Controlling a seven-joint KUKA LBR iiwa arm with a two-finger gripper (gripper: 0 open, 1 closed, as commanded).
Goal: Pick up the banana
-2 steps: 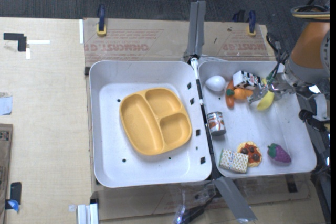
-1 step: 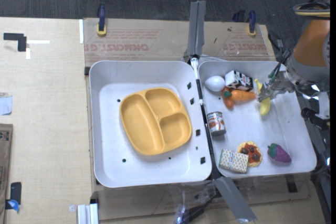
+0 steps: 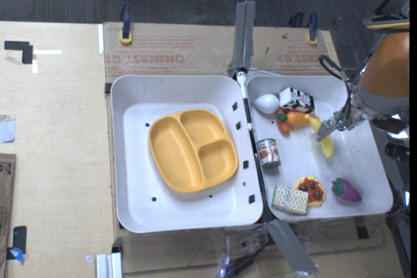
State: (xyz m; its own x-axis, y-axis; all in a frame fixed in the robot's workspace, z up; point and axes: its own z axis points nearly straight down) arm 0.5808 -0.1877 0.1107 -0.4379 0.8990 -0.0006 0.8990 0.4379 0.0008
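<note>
The small yellow plastic banana (image 3: 324,140) lies in the right-hand shallow white bin (image 3: 374,205), towards its far right side, running from a tip beside the orange toy carrot (image 3: 291,120) down to a blunt end that points at the near wall. The grey two-finger gripper (image 3: 328,129) hangs directly over the upper half of the banana, reaching in from the right under the arm's orange band. Whether the jaws are wide or narrow I cannot tell, since they sit small and blurred against the fruit, and nothing shows the banana between them.

By my reading the step in hand is the approach and descent onto the banana, with no lift begun. The next move calls for the jaws to straddle the banana across its narrow width, not along its length, then close and rise straight up. The carrot and the black and white toy (image 3: 297,99) sit close above the banana, so a stray descent could nudge them
</note>
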